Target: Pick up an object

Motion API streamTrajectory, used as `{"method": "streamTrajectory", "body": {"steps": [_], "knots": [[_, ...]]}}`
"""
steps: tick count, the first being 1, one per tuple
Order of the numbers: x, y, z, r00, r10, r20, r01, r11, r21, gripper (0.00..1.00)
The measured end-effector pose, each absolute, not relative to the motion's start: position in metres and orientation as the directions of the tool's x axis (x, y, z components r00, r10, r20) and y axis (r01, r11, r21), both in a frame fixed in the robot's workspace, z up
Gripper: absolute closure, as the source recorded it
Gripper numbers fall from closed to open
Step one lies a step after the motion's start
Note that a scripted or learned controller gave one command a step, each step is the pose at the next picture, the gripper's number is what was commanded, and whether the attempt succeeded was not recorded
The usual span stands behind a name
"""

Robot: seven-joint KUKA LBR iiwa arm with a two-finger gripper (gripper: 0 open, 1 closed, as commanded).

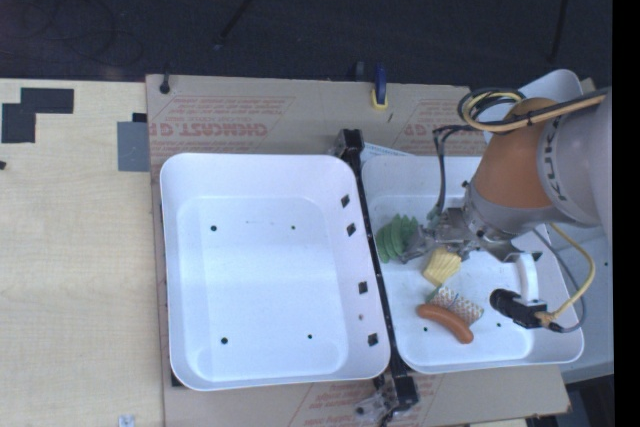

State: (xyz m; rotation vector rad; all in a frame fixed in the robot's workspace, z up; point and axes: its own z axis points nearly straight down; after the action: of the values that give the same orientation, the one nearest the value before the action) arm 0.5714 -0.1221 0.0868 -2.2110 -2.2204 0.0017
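Four items in R bin (560,351): green lump (397,237), yellow block (441,266), brush (460,303), sausage (446,322); grip unclear

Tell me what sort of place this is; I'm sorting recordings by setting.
Likely a robotics lab's grasping bench: a grey-and-orange arm reaches over the right bin, which holds small odds like a green item and a sausage-like piece, beside the left bin.

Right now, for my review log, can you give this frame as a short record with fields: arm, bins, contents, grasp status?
arm: gripper low inside the right bin, reaching in from the right
gripper position: between green leafy item and yellow piece
other contents of right bin: orange sausage; small bristled brush
left bin: well away from the gripper
grasp status: cannot tell; nothing visibly lifted
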Motion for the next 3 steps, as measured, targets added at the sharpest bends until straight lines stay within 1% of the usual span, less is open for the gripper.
{"method": "streamTrajectory", "body": {"steps": [1,2,3], "knots": [[0.572,-0.127,0.098,0.004,1.0,0.001,1.0,-0.004,-0.004,1.0],[0.586,-0.028,0.193,-0.01,1.0,0.005,1.0,0.01,0.007,1.0],[0.6,0.026,0.303,-0.007,1.0,0.003,1.0,0.007,0.011,1.0]]}}
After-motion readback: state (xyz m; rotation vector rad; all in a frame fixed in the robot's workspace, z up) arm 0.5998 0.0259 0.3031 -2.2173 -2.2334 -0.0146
